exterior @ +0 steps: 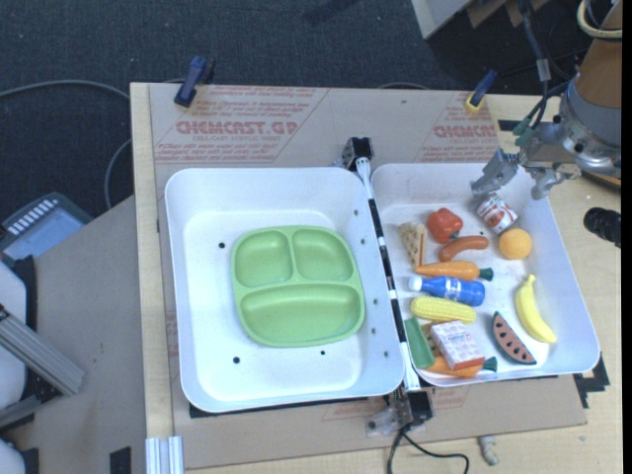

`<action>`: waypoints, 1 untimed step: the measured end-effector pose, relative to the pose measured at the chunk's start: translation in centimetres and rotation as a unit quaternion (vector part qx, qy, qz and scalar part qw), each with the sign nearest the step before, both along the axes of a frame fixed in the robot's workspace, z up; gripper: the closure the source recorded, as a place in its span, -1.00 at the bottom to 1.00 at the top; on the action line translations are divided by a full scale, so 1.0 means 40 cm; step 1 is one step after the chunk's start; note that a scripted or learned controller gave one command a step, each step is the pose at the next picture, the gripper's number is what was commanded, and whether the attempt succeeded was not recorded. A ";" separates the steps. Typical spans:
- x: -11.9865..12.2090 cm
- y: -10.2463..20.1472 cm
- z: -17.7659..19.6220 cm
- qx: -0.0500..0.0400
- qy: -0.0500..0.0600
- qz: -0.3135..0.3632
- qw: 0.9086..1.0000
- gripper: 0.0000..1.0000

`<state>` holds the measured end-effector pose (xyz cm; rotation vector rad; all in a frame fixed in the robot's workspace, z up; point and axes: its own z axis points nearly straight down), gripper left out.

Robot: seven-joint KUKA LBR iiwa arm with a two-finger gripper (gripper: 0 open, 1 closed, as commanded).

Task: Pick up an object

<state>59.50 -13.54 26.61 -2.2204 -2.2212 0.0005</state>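
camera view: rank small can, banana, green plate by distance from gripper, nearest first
1. Small can: just below the gripper, top of the right bin.
2. Banana: right bin's right side, lower down.
3. Green plate: middle of the left bin.

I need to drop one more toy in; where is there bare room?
Left bin: bare white floor all round the green tray. Right bin is crowded through its middle and near edge; a bare strip lies by the far wall, left of the hand.

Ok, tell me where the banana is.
The banana lies in the right bin, near its right wall, below the orange and just above the watermelon slice.
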 end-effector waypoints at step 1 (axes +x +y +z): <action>0.069 0.021 -0.194 0.000 0.001 0.000 1.000 -1.00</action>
